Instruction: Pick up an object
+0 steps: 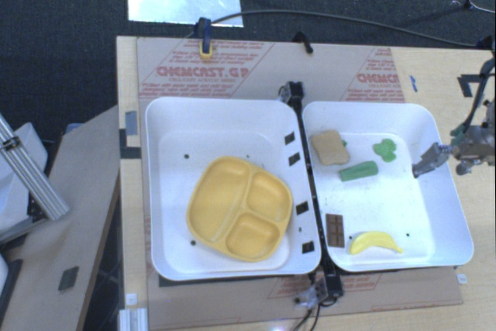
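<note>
1. Two shallow white bins are seen on the bench; the right-hand white bin [446, 201] is taken as landmark, since every small pickable thing lies in it.
2. At its far-left corner lies a tan bread-like slab [330, 147]; near its middle, a green cylindrical block [358, 171]; beyond that, a small green leafy piece [384, 149].
3. Along its near edge, a yellow toy banana [375, 243] and a brown chocolate-bar piece [335, 229] are placed.
4. In the bin to its left, a yellow compartmented plastic plate [239, 207] is kept.
5. The hand [428, 160] is poised over its right side, nothing visibly held; whether it is released or clenched cannot be told.
</note>
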Available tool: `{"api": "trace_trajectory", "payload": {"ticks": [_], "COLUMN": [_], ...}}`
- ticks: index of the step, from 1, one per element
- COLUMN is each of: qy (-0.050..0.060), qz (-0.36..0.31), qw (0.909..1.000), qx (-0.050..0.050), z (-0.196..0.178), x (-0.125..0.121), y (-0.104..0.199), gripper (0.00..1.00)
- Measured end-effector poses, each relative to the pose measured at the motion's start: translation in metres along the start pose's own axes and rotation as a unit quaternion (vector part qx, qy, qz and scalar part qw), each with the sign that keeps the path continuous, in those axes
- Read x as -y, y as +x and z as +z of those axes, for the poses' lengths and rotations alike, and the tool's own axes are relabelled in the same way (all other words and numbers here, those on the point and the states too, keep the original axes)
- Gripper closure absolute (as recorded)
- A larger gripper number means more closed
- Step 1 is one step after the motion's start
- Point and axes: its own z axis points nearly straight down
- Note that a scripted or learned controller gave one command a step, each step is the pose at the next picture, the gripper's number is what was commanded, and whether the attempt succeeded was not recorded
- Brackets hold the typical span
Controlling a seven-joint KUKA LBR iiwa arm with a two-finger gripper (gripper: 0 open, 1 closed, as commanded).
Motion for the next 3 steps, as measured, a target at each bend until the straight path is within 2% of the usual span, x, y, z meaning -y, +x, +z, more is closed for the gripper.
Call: {"api": "trace_trajectory", "payload": {"ticks": [1,2,3], "qy": [-0.006,-0.003,-0.003], "qz": [-0.002,-0.001,0.0], "qw": [1.0,1.0,1.0], "qx": [0.001,0.0,0.0], "z": [-0.006,0.057,0.099], "x": [-0.002,-0.003,-0.003], "y": [0.001,-0.001,-0.002], "gripper": [0.0,0.0,0.0]}}
